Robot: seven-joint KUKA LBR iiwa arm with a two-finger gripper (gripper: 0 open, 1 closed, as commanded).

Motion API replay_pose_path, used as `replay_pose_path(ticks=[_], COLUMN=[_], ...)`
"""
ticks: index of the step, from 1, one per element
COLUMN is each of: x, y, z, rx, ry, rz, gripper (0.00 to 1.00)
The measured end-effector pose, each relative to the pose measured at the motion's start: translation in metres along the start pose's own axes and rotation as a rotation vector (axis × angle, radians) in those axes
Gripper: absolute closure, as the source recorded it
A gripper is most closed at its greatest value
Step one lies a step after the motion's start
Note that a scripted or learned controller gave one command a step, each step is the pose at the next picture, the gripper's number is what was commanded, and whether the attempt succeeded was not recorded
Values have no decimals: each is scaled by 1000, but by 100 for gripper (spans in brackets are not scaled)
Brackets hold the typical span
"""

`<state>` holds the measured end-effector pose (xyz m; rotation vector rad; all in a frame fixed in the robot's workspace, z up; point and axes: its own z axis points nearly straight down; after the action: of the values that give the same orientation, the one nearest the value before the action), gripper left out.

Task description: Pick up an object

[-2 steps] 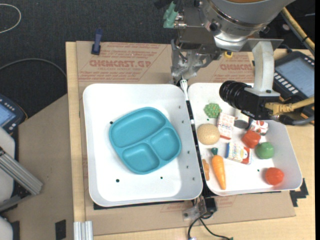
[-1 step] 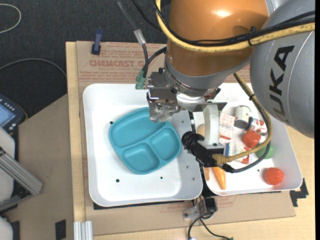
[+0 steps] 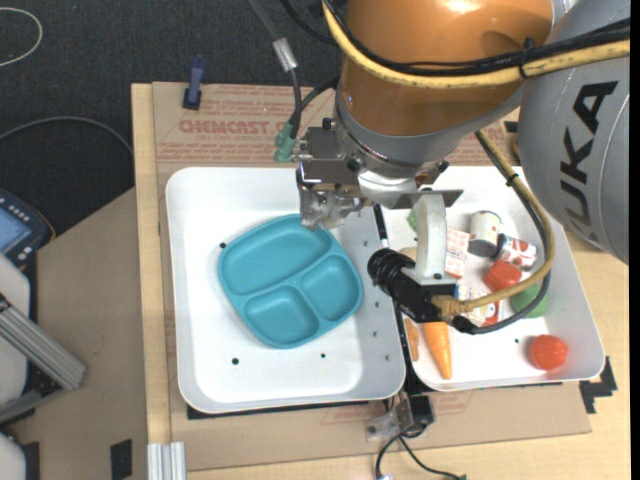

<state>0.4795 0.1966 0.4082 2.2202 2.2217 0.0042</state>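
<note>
**Over the left bin: gripper at plate rim**

In the left bin [image 3: 200, 353], lying on the floor: teal three-compartment plate [image 3: 290, 290], near the wall shared with the neighbouring bin. At the plate's far rim: gripper [image 3: 322, 211], low over the edge. Touching or just above: cannot tell. Claw apart, together or clamped on the rim: cannot tell, being hidden under the wrist. In the right bin [image 3: 585, 323], apart from the gripper: orange carrot [image 3: 437, 348] by the front wall, red round fruit [image 3: 548, 351] beside it, small carton [image 3: 458, 253] further back.
</note>
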Motion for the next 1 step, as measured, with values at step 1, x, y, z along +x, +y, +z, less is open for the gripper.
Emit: replay_pose_path(ticks=[1], x=[4], y=[0], z=[-5], rx=[0], ry=[-1], rz=[0], gripper=[100])
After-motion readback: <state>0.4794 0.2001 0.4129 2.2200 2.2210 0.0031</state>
